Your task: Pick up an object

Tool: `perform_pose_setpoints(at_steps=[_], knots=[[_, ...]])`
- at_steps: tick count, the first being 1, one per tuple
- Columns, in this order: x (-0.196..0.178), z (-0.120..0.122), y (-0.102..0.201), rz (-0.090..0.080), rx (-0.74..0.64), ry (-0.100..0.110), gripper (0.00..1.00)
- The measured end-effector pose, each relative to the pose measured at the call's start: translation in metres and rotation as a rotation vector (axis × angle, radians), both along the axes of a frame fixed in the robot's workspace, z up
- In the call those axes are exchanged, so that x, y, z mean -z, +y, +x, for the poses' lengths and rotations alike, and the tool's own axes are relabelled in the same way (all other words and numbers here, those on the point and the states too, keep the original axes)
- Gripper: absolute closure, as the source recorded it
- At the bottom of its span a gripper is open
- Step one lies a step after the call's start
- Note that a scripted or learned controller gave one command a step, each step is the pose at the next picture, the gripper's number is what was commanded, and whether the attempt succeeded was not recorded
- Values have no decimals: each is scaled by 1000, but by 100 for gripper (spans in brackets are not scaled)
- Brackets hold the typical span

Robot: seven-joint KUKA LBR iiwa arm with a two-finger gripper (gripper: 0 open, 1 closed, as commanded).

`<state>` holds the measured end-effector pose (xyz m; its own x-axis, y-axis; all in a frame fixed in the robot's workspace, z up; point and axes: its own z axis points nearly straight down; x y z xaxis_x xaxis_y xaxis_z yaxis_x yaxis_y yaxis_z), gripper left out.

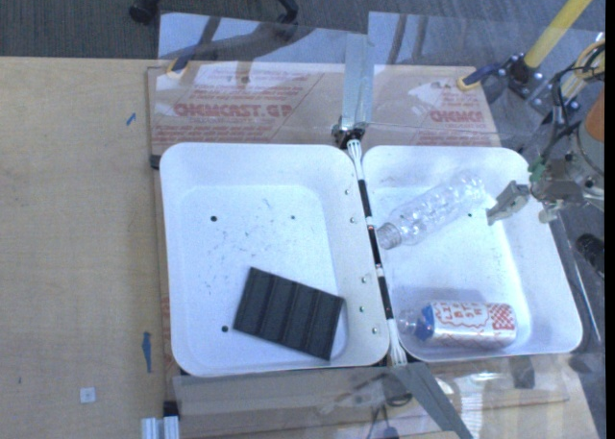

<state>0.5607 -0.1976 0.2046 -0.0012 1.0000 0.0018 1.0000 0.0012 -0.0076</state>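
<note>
A: Two white bins sit side by side in front of you. Start far from the gripper: the left bin lies well away from it, across the divider, and holds one dark ribbed slab lying flat near its front edge, turned a little askew.

B: And closer to the tool?

A: The right bin is the one the gripper hangs over. A clear plastic bottle lies on its side there, slanting, with its cap end down near the divider and its base end up toward the gripper. You see that base just beside the grey fingers, to their left; whether they touch it you cannot tell.

B: Anything else in that bin?

A: A second bottle with a red and white label lies on its side along the front wall, below the gripper and well apart from it, its cap pointing toward the divider.

B: What about the gripper itself?

A: It reaches in over the bin's right rim, with the arm's wrist behind it at the view's right. Nothing shows between its fingers. You cannot tell from this slant whether they stand wide or narrow.
</note>
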Motion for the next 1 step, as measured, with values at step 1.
perform_pose_setpoints(at_steps=[1], knots=[[0,0,0,0,0,0,0]])
